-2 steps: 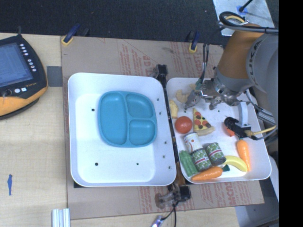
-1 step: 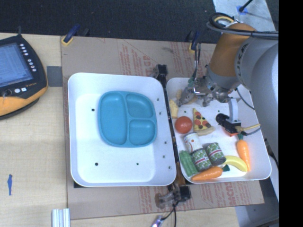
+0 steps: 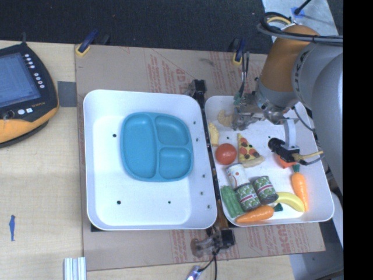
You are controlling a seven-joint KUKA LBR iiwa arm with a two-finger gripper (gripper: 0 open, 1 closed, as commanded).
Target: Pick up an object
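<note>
At view's far left, on the bench: orange-edged teach pendant (image 3: 20, 92), well apart from both bins. Next rightward: left bin (image 3: 93, 156), bearing a blue divided plate (image 3: 156, 146). Further right: right bin (image 3: 319, 182), crowded with toy food. Along its left wall, from far to near: pale object (image 3: 225, 118) in the far-left corner, then tomato (image 3: 226, 153), then green cucumber (image 3: 229, 203). Gripper (image 3: 243, 120) low over the far end of the right bin, just beside the pale object; contact not confirmable. Gripper opening: cannot be told at this slant. Nothing visibly held. Likeliest target, by judgement: the pale object, lying toward view's left of the gripper and close to the bin wall. Outline compact, long axis not discernible. Expect a short shift toward view's left before descent, with little clearance to the wall and corner. Alternative target: pizza slice (image 3: 249, 150), just nearward of the gripper, long axis running far to near, tip pointing toward the gripper. Rightward again, near end of the bin: two green cans (image 3: 256, 192), banana (image 3: 290, 201), upright-lying carrot (image 3: 299, 188), all well apart from the gripper.
</note>
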